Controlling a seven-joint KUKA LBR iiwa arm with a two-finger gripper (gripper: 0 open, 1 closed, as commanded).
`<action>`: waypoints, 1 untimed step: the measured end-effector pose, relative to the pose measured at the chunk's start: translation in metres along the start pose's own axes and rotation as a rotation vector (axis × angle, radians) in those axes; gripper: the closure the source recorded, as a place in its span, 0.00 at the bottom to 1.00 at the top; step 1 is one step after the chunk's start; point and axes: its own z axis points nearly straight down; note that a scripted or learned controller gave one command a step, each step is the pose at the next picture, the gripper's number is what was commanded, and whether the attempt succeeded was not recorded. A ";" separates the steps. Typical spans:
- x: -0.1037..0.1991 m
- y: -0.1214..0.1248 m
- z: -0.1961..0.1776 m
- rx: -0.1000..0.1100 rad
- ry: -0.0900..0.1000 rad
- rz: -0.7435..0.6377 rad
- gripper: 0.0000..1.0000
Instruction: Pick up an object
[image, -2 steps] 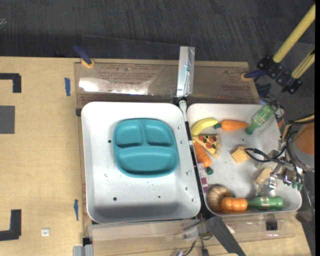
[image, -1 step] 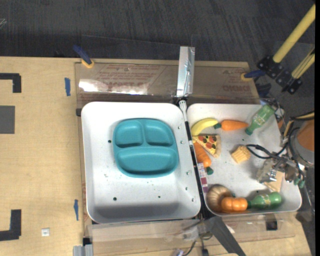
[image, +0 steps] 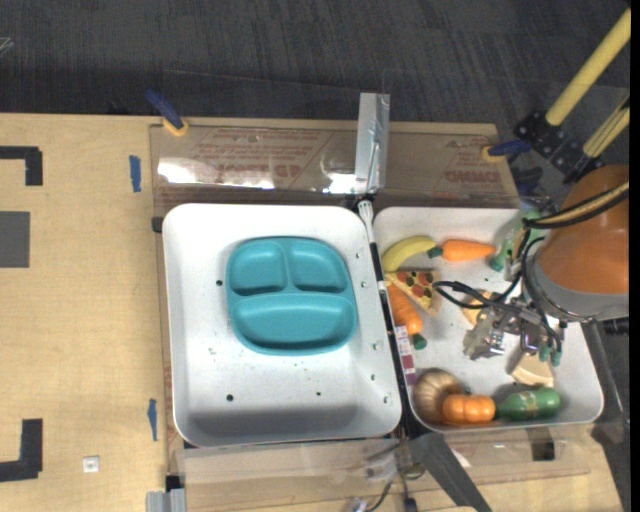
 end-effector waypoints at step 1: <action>-0.088 0.032 0.020 0.002 0.004 0.046 1.00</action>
